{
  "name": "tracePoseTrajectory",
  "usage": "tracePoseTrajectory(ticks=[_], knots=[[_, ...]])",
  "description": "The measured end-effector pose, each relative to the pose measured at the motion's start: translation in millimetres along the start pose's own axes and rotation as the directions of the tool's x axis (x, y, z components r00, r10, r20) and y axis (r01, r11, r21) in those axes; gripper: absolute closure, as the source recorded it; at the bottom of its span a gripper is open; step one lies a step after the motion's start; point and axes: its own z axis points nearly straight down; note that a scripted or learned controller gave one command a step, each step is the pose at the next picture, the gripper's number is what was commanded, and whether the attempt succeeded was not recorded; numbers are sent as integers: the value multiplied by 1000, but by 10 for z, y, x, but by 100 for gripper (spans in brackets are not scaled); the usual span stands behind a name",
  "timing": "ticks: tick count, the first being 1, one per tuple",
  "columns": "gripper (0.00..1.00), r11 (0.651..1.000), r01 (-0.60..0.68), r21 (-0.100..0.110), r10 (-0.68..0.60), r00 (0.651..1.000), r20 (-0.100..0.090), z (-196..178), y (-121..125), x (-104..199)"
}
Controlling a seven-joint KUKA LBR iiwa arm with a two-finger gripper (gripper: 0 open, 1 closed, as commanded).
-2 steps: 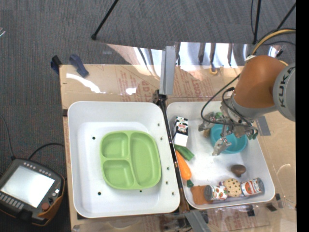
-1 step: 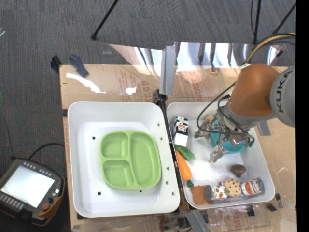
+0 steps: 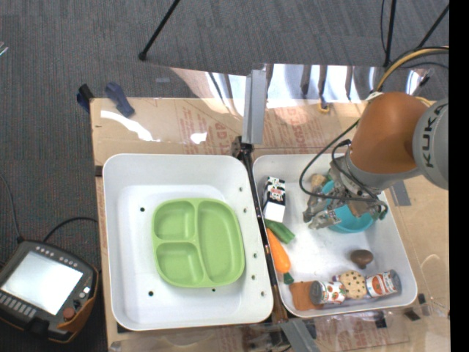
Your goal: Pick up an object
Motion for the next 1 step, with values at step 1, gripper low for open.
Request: tracePoseTrajectory(ticks=[1], knots=[[0,1000,0,-1,0,1000,-1,5,4,1]])
